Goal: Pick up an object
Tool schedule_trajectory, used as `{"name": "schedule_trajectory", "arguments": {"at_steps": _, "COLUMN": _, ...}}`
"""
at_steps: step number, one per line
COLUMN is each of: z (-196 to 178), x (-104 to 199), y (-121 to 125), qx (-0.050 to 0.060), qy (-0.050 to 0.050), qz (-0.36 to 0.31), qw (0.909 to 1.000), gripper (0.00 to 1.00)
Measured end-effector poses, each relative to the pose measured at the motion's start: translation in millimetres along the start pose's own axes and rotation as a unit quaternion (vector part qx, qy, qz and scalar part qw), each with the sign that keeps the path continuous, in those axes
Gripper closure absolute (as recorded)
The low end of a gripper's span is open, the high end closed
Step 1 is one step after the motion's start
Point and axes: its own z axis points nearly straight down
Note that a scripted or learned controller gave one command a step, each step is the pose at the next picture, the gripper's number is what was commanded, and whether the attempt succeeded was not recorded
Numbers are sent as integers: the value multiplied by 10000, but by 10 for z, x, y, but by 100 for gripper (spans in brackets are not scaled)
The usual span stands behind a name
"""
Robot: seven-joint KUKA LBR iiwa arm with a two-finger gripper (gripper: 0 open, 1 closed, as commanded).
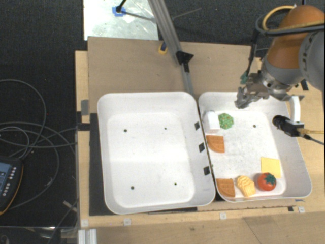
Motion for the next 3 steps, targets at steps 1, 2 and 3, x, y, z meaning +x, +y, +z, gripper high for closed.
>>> {"name": "schedule_trajectory", "arguments": {"at_steps": 1, "z": -587, "x": 76, "y": 84, "qx": -11, "qy": -1, "qz": -3, "qw": 10000, "gripper": 100}}
{"name": "schedule_trajectory", "arguments": {"at_steps": 2, "z": -611, "x": 572, "y": -7, "qx": 23, "qy": 13, "qz": -19, "qw": 10000, "gripper": 100}}
{"name": "schedule_trajectory", "arguments": {"at_steps": 3, "z": -427, "x": 1070, "y": -32, "qx": 35, "qy": 16, "qz": -16, "qw": 10000, "gripper": 100}}
